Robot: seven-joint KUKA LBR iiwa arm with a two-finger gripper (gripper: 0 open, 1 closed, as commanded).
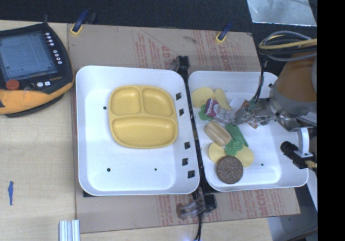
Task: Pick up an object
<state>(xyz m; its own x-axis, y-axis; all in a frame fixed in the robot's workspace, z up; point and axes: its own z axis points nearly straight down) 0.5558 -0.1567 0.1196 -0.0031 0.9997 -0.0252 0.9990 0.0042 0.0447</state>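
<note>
Gripper low among the toy food, reaching for a pick.
Patty [229, 169] nearest, bun [217, 133] behind, packet [216, 110] farthest; gripper [249, 114] beside the packet, nothing seen held. Next: close on one piece and lift.

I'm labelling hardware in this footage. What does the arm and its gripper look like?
The arm is a thick rounded body, grey metal with a wide orange band above the wrist. Yellow and black cables loop over its top, and a thin dark cable runs down to the wrist. The gripper is a small, cluttered assembly of grey metal and dark parts, with a black bracket nearby.
</note>
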